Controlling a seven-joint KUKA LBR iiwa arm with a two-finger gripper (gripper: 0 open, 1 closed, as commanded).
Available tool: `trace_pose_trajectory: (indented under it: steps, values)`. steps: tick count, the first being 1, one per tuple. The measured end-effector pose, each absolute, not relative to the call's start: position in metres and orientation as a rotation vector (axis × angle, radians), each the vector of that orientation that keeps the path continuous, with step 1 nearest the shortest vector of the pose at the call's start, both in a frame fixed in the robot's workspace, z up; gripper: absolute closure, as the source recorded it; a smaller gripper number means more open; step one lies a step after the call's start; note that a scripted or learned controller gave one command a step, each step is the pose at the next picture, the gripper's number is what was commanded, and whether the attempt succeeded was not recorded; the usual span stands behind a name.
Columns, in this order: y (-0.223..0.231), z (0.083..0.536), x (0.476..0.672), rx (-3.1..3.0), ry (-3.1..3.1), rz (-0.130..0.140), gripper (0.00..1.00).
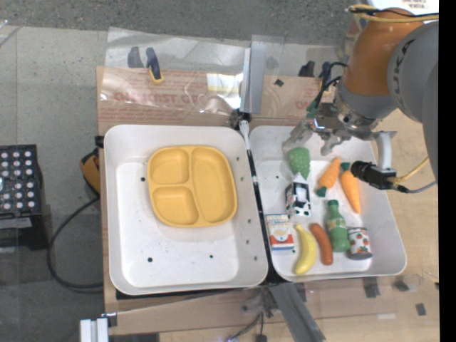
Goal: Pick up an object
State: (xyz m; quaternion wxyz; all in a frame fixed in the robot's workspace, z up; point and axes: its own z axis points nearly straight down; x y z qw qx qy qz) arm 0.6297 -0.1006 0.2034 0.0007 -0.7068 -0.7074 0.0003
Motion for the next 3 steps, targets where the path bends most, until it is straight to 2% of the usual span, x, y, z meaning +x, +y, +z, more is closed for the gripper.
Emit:
trace_pose_trajectory:
  steps: [1, 2, 3]
  values:
    - [-0.128, 0.094, 0.648, -2.236, -2.212, 0.004, 0.0]
    - [-0.129, 0.103, 0.647, -2.238, -2.209, 0.006, 1.0]
    - [-0.05, 0.217, 0.638, -2.115, -2.324, -0.001, 1.0]
